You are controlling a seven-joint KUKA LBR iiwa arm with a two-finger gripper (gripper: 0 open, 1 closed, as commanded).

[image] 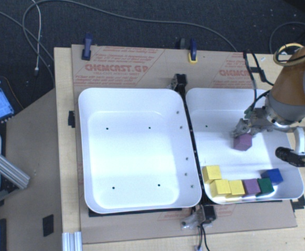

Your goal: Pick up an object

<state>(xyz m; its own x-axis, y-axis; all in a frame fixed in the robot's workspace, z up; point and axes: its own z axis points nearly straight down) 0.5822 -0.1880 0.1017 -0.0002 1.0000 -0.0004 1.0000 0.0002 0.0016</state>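
Observation:
My gripper (245, 131) reaches in from the right over the middle of the right bin (215, 114). A small purple block (242, 141) sits directly under the fingertips, pinched between them at its top edge. It looks slightly tilted, just above the bin floor. Along the near edge of the same bin lies a row of blocks: a yellow block (211, 172), two more yellow blocks (220, 187) (236, 187), a second purple block (251, 186), a green block (266, 185) and a blue block (273, 176).
The left bin (90, 140) stands beside the right one, with the two rims meeting at the centre (189, 140). Both rest on a brown board held by blue clamps (87, 46) at the back. Cables trail across the dark floor behind.

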